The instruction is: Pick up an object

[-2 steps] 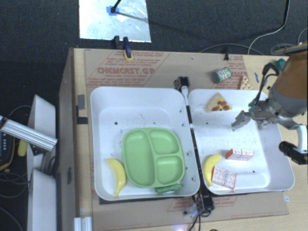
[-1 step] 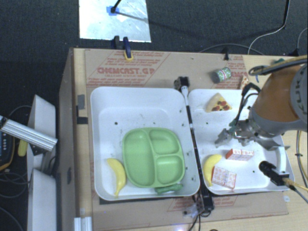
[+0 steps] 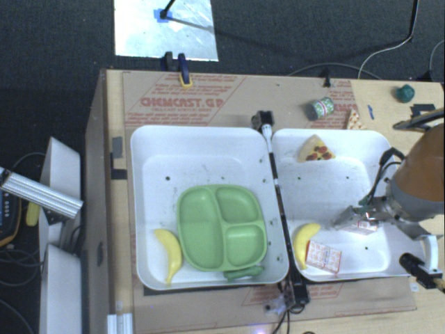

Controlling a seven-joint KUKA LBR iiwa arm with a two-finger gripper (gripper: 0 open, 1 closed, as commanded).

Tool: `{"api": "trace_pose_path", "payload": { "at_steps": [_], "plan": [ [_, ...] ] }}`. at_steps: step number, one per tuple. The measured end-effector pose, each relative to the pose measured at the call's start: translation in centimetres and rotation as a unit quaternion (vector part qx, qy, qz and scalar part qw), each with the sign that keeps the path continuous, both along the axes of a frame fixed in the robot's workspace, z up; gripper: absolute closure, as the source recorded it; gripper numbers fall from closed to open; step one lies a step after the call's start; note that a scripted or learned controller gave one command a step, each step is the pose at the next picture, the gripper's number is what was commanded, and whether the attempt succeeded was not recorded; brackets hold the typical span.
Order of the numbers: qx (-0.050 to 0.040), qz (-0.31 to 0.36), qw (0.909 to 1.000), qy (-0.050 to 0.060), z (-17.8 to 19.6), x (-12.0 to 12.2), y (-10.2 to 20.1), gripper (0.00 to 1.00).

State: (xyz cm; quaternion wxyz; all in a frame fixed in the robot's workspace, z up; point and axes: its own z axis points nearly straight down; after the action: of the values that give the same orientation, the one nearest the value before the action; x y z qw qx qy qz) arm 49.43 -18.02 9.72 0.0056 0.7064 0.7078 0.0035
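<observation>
My gripper (image 3: 356, 218) hangs low over the right bin (image 3: 348, 176), in its right half, with the arm's orange band (image 3: 425, 167) above it. A small pale pinkish item (image 3: 366, 226) lies right at the gripper tip; I cannot tell whether it is held. In the same bin a yellow banana (image 3: 303, 241) lies at the front left. A red-and-white box (image 3: 323, 257) sits beside that banana, left of and in front of the gripper. A pizza slice (image 3: 316, 149) rests at the back wall.
The left bin (image 3: 160, 158) holds a green divided plate (image 3: 222, 227), a second banana (image 3: 169, 253) and a small green piece (image 3: 243, 273) at its front. On the bench behind the bins stand a small can (image 3: 322, 108) and a teal ball (image 3: 405, 92).
</observation>
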Motion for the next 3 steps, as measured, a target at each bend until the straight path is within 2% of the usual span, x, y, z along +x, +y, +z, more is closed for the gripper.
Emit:
{"api": "trace_pose_path", "payload": {
  "at_steps": [1, 2, 3],
  "plan": [
    [0.0012, 0.001, 1.0000, 0.003, 0.1, 9.6, 0.4, 0.00],
    [0.0010, 0.002, 1.0000, 0.001, 1.3, 9.7, 0.4, 1.00],
    [0.0011, 0.002, 1.0000, 0.002, 1.3, 9.7, 0.4, 0.00]
  ]
}}
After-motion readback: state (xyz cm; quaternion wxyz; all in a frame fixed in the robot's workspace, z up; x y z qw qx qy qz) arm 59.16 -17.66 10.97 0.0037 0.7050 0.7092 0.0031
